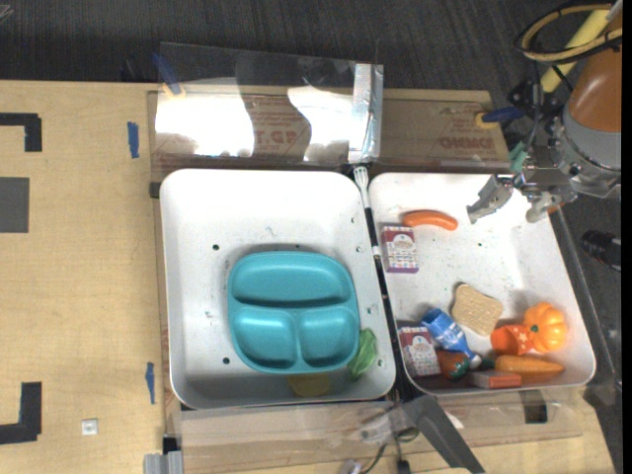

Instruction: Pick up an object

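Camera view: tool spread open above the right bin's far right corner, holding nothing

Two shallow white bins sit side by side on the counter (pixel 79 265). The left bin (pixel 188 205) holds a teal divided plate (pixel 292 309), smooth moulded plastic with one long compartment and two smaller ones; it lies toward the bin's near edge. A green piece (pixel 366 352) peeks out at the plate's near right corner, and something yellowish (pixel 310 385) shows under its near edge, too hidden to name.

The right bin (pixel 553 265) carries the loose objects. An orange sausage-shaped toy (pixel 431 220) lies near the far edge, with a small printed box (pixel 400 249) just beside it against the left wall. A speckled tan slice shaped like bread (pixel 478 308) rests near the middle. Along the near edge are a second small printed box (pixel 419 350), a crumpled blue-and-white wrapper (pixel 446 331), a round ribbed orange pumpkin (pixel 544 326) touching a smaller orange-red piece (pixel 508 339), and a long carrot-like piece (pixel 529 365). A reddish item by the wrapper is too crowded to identify.

Behind the bins a sheet of clear plastic (pixel 296 107) glares over brown cardboard.

The grey arm (pixel 592 156), its orange band (pixel 596 97) above the wrist, reaches in from the right edge. Its tool (pixel 513 205) hangs over the right bin's far right corner with both fingers (pixel 487 201) splayed wide and nothing between them, apart from the sausage toy
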`<state>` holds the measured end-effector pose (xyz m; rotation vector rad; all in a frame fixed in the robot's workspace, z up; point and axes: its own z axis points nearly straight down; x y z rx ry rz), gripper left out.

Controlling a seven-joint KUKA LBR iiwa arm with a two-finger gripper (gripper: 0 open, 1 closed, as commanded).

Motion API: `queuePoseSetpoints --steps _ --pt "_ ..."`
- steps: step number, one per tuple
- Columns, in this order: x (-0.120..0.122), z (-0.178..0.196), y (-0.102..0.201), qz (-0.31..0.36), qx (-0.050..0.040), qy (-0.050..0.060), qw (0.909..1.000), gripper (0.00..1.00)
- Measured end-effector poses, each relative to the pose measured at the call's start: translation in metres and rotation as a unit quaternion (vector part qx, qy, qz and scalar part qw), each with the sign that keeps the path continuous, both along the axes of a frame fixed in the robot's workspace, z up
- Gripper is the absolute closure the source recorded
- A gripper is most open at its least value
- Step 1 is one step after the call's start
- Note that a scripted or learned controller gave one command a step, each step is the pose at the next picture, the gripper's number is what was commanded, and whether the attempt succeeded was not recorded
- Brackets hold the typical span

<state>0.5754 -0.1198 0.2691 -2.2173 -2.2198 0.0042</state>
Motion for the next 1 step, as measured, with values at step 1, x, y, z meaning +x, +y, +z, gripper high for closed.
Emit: queuePoseSetpoints --steps 1 --pt "0.0138 0.1587 0.0287 -0.008 -0.0014 -0.005 1.0000 0.00"
